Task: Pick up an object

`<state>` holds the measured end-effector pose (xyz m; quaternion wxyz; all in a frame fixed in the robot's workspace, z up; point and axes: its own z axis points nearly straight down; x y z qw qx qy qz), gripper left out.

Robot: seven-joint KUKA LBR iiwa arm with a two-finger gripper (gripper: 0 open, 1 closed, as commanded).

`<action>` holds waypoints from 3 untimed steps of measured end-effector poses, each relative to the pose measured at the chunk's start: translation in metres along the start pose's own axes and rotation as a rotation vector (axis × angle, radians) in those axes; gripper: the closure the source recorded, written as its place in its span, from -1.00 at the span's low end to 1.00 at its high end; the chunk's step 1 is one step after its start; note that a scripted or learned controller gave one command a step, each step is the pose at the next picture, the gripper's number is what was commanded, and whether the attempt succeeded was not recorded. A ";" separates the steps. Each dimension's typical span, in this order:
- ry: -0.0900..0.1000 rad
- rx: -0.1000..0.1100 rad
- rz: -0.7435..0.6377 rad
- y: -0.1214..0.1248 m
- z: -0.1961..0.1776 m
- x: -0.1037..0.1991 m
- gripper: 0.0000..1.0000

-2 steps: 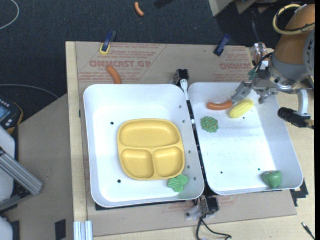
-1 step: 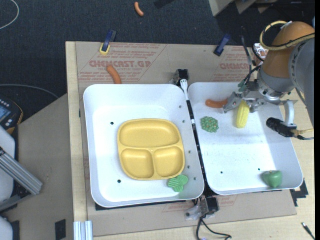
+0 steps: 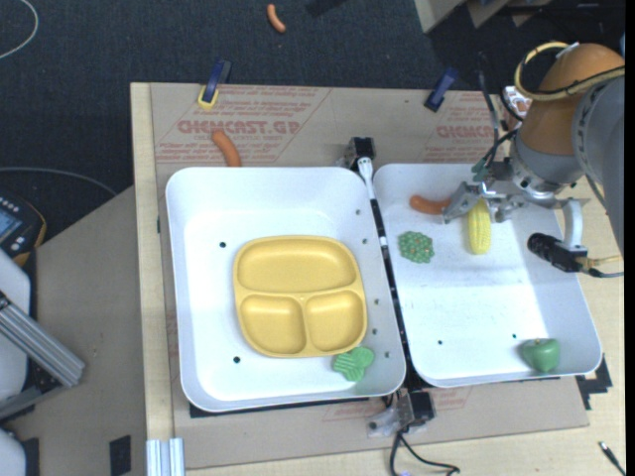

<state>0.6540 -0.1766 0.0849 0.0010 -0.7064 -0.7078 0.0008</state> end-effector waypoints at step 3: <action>-0.002 -0.009 0.001 0.008 -0.116 0.009 1.00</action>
